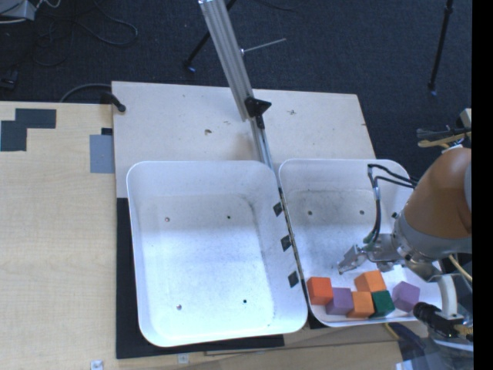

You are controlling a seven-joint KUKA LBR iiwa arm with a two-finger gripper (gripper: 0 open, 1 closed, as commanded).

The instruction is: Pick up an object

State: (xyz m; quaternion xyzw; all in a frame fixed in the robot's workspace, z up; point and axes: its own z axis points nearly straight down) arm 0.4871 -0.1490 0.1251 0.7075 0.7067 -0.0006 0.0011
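A cluster of small foam-like cubes sits in the near corner of the right bin, just below and beside the gripper, which hovers low over the bin floor with its metal fingers spread and nothing between them. Nearest the gripper is an orange cube, close by its fingertips; a second orange cube lies to the left, with a purple cube, a third orange cube and a green cube packed along the bin's front wall, and another purple cube at the right. The blocks look matte and square-edged. The shallow white plastic bins have rounded corners and speckled floors; the left bin adjoins the right on a pale table. The arm reaches in from the right, its orange band bulging above the wrist, angled downward.
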